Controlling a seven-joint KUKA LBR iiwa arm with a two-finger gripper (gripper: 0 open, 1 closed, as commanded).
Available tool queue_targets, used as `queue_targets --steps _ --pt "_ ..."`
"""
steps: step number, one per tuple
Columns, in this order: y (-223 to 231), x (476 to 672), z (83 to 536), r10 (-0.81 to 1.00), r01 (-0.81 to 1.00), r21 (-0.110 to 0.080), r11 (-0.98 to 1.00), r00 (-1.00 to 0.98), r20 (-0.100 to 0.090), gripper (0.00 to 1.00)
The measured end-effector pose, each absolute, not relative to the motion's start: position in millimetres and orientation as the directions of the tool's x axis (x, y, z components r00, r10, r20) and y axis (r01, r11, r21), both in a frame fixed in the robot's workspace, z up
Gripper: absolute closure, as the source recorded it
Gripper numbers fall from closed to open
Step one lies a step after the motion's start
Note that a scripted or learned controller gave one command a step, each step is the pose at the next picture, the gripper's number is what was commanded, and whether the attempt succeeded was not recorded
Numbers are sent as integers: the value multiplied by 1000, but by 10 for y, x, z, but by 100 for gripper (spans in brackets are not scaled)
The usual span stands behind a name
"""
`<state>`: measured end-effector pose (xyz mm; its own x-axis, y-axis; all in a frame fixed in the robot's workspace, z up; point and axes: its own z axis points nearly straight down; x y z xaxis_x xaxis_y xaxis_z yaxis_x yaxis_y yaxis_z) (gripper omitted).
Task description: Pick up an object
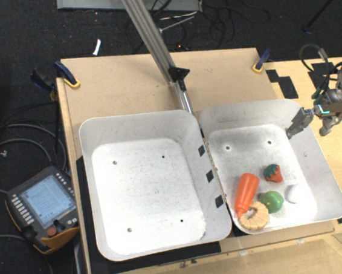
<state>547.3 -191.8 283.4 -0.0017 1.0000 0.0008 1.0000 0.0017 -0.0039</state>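
White right bin [229,116]: toys bunched at near edge | claw [313,124] spread over far-right rim, nothing between fingers.

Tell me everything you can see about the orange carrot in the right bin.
The carrot is an orange, smooth, plastic-looking toy, tapered, lying flat at a slant on the floor of the right bin. Its wider end points up and right, its narrow end down and left, where it meets the tan round piece. The green ball sits close beside it. The gripper is well away from it.
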Motion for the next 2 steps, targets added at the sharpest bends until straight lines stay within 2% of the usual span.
queue_targets --steps 1,2 --pt "-1916 5480 2856 1000 1000 0 2 -2 0 0" --pt "-1857 5476 2224 1000 1000 -6 0 0 2 0"
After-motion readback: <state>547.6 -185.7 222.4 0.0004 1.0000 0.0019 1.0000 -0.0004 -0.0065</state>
